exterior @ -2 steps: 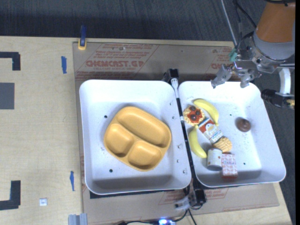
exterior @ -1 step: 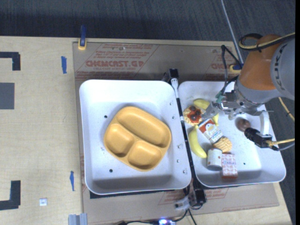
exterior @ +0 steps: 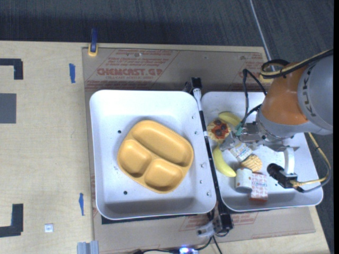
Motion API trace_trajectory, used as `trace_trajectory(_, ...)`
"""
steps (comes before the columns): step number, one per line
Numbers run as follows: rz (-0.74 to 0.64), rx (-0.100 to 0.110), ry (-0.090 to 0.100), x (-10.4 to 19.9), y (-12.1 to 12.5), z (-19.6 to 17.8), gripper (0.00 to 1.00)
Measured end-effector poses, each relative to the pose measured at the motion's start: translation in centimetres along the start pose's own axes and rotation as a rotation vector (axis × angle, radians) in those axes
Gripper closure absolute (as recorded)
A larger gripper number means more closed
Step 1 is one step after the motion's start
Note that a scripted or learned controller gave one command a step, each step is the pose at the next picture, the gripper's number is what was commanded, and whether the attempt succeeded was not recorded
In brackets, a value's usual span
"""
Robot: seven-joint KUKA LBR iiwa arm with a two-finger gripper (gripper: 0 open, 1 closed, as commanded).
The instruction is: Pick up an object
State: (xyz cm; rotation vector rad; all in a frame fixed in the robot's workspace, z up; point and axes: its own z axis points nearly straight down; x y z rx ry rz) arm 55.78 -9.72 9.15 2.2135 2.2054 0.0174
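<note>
My gripper (exterior: 237, 143) hangs low over the left half of the right bin (exterior: 307, 197), above a pile of small objects. Beside it lie a yellow banana (exterior: 223, 163), a second banana (exterior: 229, 118) further back, a red and yellow item (exterior: 217, 129), a small packet (exterior: 242, 152), a waffle-like piece (exterior: 253, 163), a white cylinder (exterior: 243, 179) and a red and white carton (exterior: 259, 187). Nothing shows between the fingers.
The left bin (exterior: 100, 142) holds a yellow three-compartment tray (exterior: 154, 155). A black clamp strip (exterior: 206, 142) runs between the two bins. A black cable connector (exterior: 280, 174) and wires trail from the arm over the right bin.
</note>
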Motion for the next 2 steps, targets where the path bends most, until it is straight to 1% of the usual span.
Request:
trace_trajectory(1,-0.002,0.008,0.0,0.1,-0.2,-0.6,1.0)
trace_trajectory(2,-0.005,0.018,0.005,8.2,4.8,-9.3,1.0)
